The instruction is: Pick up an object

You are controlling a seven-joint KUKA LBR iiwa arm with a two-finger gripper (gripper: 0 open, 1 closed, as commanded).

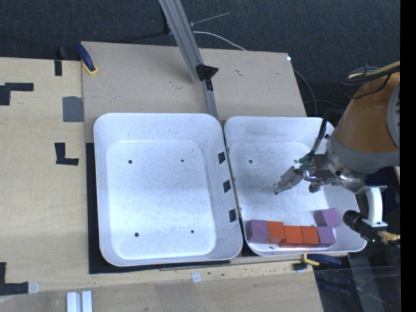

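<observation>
In the camera view, the grey metal gripper (286, 183) hangs over the right white plastic bin (273, 142), fingers spread and holding nothing, so the row of purple and orange blocks (292, 233) by the near wall is not yet picked.

My gripper (286, 184) hangs over the middle of the right bin (273, 135). The blocks (292, 233) line that bin's near wall. The left bin (104, 174) adjoins its left side.
</observation>
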